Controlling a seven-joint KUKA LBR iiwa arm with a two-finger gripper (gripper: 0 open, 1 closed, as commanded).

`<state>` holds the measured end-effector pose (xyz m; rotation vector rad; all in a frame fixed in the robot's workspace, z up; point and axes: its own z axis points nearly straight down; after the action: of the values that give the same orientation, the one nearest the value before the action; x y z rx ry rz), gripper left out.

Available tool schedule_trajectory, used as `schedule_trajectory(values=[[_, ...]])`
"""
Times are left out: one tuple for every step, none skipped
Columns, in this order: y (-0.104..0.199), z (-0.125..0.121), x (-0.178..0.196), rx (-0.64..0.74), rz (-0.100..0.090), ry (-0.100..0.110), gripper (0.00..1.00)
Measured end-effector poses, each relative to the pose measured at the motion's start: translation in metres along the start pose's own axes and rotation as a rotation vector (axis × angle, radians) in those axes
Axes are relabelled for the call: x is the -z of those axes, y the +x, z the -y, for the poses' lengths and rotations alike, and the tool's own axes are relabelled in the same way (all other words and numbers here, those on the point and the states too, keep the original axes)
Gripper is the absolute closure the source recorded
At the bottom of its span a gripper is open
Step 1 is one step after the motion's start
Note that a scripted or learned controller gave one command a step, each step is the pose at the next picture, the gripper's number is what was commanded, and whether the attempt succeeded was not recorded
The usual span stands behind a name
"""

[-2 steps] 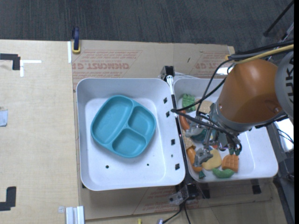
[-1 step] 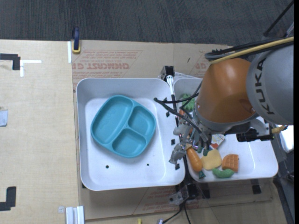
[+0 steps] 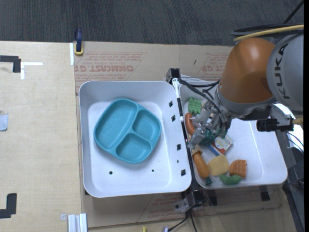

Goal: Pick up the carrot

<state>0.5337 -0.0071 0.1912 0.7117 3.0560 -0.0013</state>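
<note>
Right bin (image 3: 270,173), left edge — carrot (image 3: 201,165) lies flat near the front, beside a yellow piece (image 3: 218,166). Hand (image 3: 208,129) hovers just behind it among the clutter; can't tell if it's spread or pressed together. Nothing lifted — grasp not yet made.

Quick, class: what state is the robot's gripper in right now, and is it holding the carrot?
Gripper: cannot be told; it is low in the right bin. The carrot lies loose below it.

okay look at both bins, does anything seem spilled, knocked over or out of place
Nothing stands out. The blue divided plate lies flat in the left bin. The carrot and other toy foods crowd the right bin's near-left corner, below the gripper.
</note>
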Motion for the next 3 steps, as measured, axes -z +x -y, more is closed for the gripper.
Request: schedule_trajectory(values=[[0.029, -0.053, 0.000, -0.406, -0.001, 0.001, 0.00], [0.028, -0.053, 0.008, -0.401, 0.003, 0.001, 1.00], [0.063, -0.069, 0.000, -0.612, -0.005, 0.005, 1.00]])
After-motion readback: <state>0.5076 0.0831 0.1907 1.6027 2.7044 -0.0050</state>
